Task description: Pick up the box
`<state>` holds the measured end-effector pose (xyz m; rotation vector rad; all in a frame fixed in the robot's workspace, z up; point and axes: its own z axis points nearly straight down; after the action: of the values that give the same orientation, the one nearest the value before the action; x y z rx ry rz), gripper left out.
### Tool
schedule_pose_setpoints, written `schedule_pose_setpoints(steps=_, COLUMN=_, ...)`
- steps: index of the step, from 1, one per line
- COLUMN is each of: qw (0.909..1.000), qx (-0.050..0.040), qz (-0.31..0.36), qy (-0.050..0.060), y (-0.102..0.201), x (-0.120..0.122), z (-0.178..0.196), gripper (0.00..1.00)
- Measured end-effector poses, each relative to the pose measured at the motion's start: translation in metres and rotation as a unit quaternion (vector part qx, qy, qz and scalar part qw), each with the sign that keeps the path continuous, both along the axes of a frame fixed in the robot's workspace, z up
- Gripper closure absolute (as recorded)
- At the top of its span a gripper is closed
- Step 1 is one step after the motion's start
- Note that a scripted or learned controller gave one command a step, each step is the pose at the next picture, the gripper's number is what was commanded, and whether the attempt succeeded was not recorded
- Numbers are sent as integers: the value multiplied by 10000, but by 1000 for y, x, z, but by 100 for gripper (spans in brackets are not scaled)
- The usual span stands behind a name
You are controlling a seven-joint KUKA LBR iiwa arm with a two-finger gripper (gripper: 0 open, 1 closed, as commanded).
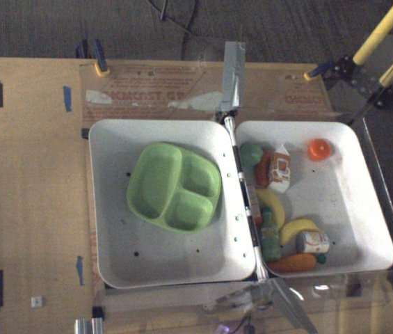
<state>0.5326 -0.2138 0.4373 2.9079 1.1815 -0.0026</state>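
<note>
- The box (279, 170), a small white carton with an orange-brown panel and a peaked top, lies in the right bin (349, 186), near that bin's left wall and toward its far end.
- Touching the box on its left is a reddish sausage-shaped toy (262, 172), and just beyond that, toward the far corner, a green leafy toy (250, 153).
- Just on the near side of the box lies a yellow banana (271, 204), along the same left wall.
- Further toward the near end from the box is a second banana (298, 227), curved, with a small white and red container (314, 242) touching it.
- Nearest the front edge, well apart from the box, an orange carrot (293, 262) lies crosswise, with a green piece (270, 241) beside it against the wall.
- To the right of the box, apart from it, an orange round toy (318, 149) sits alone near the far wall.
- Across the divider from the box, the left bin (113, 242) holds a green divided plate (174, 186), set at a slant to the bin's walls.
- Both bins rest on a tan bench (29, 207).
- The gripper is nowhere I can point to from here, so I cannot tell how its fingers stand.
</note>
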Motion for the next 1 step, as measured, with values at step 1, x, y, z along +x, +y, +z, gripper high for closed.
schedule_pose_setpoints(steps=1, qw=9940, qx=24, qz=-1093, qy=14, y=6, x=-54, z=-188, gripper=0)
